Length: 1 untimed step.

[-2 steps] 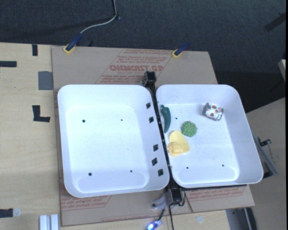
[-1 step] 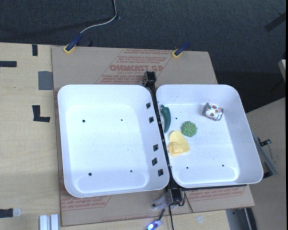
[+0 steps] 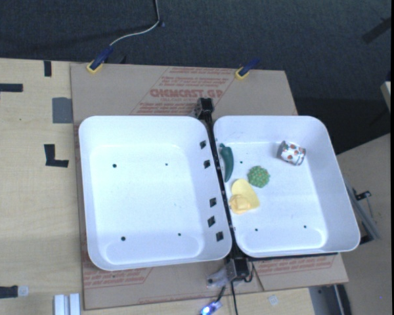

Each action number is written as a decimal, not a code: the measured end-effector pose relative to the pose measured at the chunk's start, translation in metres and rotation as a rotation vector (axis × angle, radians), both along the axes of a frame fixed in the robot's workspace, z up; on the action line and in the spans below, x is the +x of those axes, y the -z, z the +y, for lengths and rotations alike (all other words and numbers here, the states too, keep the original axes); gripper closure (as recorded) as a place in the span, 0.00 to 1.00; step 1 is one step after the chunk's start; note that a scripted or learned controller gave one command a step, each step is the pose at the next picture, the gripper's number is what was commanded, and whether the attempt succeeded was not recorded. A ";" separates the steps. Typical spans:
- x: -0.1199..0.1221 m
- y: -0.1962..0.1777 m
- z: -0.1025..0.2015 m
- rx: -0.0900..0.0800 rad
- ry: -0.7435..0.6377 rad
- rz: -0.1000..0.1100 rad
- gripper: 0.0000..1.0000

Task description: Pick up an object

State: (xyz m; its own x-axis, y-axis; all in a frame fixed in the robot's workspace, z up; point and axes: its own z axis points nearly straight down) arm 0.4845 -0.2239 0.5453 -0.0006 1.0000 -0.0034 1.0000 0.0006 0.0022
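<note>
White right bin [image 3: 328, 235] holds four items: yellow lump [image 3: 243, 197] near the divider, green bumpy ball [image 3: 258, 176] just above-right of it, dark green piece [image 3: 226, 161] against the left wall, and a white-and-red crumpled object [image 3: 291, 153] toward the back. Left bin [image 3: 98, 241] sits alongside. Gripper state: can't tell.

Four small objects, all in the right bin [image 3: 315, 238].
Yellow lump [image 3: 243, 197] just below green bumpy ball [image 3: 258, 176]; dark green piece [image 3: 226, 161] by left wall; white red-spotted item [image 3: 291, 152] apart, upper right.
</note>
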 end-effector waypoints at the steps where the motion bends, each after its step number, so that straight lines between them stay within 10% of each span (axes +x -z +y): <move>1: 0.001 0.210 0.034 0.009 -0.001 0.019 1.00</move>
